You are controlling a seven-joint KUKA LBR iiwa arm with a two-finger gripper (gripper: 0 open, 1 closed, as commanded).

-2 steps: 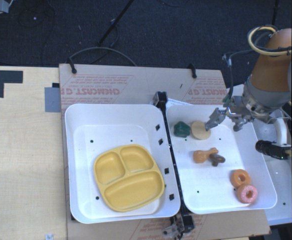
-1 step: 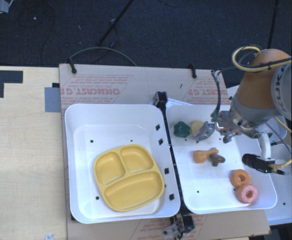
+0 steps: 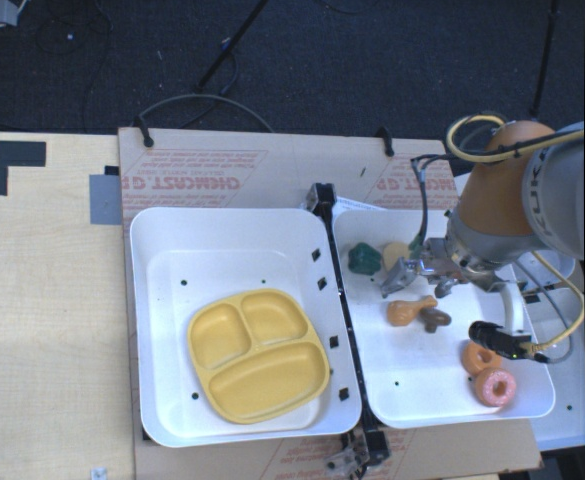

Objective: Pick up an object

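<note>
Orange pear-shaped toy point(image 3: 409, 313) in right bin point(image 3: 532, 408), just below hand point(image 3: 404, 276); hand state unclear

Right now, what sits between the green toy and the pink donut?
In the camera view, an orange-and-brown toy lies on the bin floor between the green toy and the pink donut. An orange donut sits beside the pink one.

A divided plate point(image 3: 259, 354) lies in the left bin point(image 3: 162, 268), toward its front right corner. In the right bin point(image 3: 412, 408), two doughnuts point(image 3: 489, 373) sit touching near the front right corner; a pear-shaped toy point(image 3: 417, 314) lies mid-bin, a lumpy toy point(image 3: 364, 258) by the back left corner.
</note>
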